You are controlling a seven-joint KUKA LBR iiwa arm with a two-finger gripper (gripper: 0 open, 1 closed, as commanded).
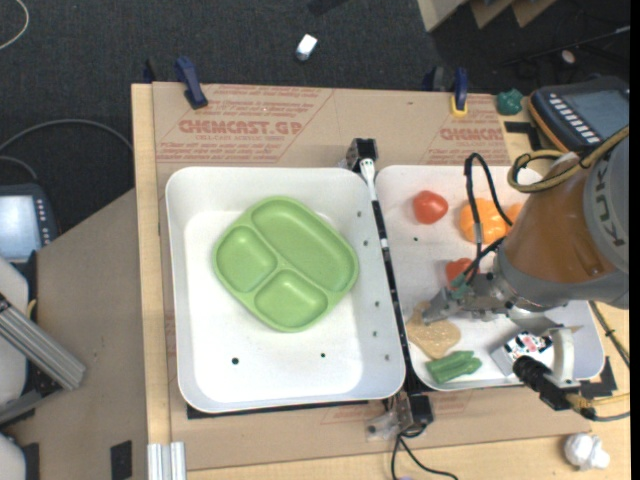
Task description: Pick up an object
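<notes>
In the right bin (400, 183), my gripper (437, 311) hangs low just above a tan, cookie-like piece (435, 339). A green bean-shaped object (453, 366) lies near the front wall, right below the tan piece. A small red object (457, 268) sits just behind the gripper, partly hidden by the wrist. Further back are a red tomato-like ball (431, 206) and an orange object (483, 219), with the arm covering part of the orange one. I see nothing between the gripper's tips.
The left bin (190, 298) holds a green divided plate (286, 262). The ridge between the two bins (385, 268) runs close to the gripper's left. The arm's grey body (565, 243) covers the right half of the right bin.
</notes>
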